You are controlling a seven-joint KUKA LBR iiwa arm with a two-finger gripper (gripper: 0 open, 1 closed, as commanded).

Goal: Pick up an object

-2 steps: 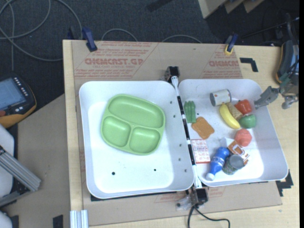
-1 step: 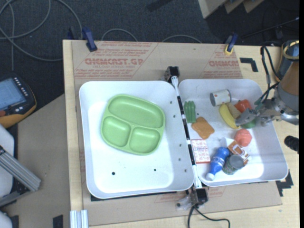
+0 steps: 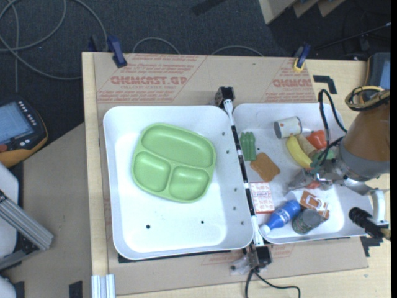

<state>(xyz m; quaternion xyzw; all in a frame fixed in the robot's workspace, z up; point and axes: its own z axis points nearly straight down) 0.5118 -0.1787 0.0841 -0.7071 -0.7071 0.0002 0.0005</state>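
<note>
Camera view: the grey arm with the orange band (image 3: 371,135) enters from 3 o'clock and bends down over the right shallow white bin (image 3: 263,113), wrist pointed toward 9 o'clock. The claw (image 3: 308,177) sits low in that bin's middle, among the clutter; whether it is open or closed cannot be told, and nothing is visibly between its tips.

Right bin contents, relative to the claw:
- yellow banana (image 3: 298,151) at 11 o'clock, just beside it
- white cylindrical container with a red end (image 3: 288,127) at 11 o'clock, farther up
- orange-red object (image 3: 316,138) at 12 o'clock, partly hidden by the arm
- brown flat pad (image 3: 265,166) at 9 o'clock
- dark green ridged block (image 3: 249,146) at 10 o'clock, by the bin's left wall
- red-and-white printed packet (image 3: 261,198) at 8 o'clock
- blue plastic bottle with white cap (image 3: 280,218) at 7 o'clock
- grey round tin (image 3: 306,221) at 6 o'clock
- orange-and-white small packet (image 3: 314,202) just below the claw

Left white bin (image 3: 118,185) holds a light green three-compartment plastic tray (image 3: 173,162). Both bins rest on the cardboard-covered table (image 3: 155,79).
</note>
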